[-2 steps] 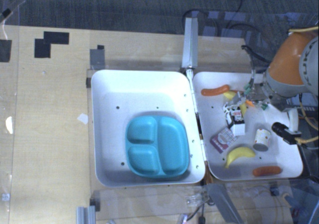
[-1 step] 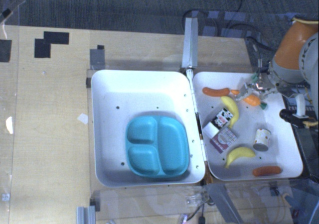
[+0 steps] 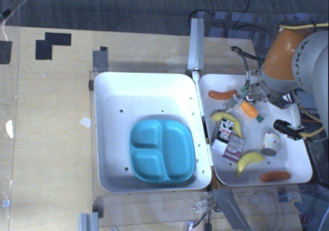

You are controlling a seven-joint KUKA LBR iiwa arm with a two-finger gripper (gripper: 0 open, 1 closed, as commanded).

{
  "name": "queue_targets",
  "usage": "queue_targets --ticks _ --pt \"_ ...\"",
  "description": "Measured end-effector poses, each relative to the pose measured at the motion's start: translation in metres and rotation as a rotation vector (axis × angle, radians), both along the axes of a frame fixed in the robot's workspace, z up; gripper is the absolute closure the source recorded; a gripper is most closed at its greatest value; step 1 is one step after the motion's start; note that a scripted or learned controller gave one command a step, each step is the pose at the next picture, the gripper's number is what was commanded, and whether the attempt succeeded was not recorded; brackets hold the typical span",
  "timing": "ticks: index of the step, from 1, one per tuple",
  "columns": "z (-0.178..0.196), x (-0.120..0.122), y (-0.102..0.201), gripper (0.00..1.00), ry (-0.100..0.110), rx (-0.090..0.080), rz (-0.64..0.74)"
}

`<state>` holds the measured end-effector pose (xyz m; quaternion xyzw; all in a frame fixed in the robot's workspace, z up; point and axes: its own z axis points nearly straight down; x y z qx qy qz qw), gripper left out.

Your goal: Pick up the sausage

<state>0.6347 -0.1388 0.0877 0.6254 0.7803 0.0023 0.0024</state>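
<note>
End effector (image 3: 239, 99) hangs just beside the sausage (image 3: 222, 94) (right bin's far end).

KUKA arm (image 3: 308, 63), seen from above: a rounded grey casing with an orange band next to it, dark cables looping along the wrist, a black cylindrical fitting projecting from its side, and a slim metal gripper (image 3: 247, 96) mounted on the arm's narrow end.
</note>
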Motion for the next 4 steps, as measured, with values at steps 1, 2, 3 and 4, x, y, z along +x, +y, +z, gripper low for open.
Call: queue_targets --ticks 1,2,3,4 --pt "0.064 0.037 -0.012 0.00 -0.003 -0.002 0.010" --pt "0.006 0.036 0.022 0.00 -0.006 0.000 0.000" --pt "0.017 0.036 0.022 1.00 -0.003 -0.001 0.005" --pt "0.140 -0.022 0.074 1.00 -0.002 -0.001 0.090"
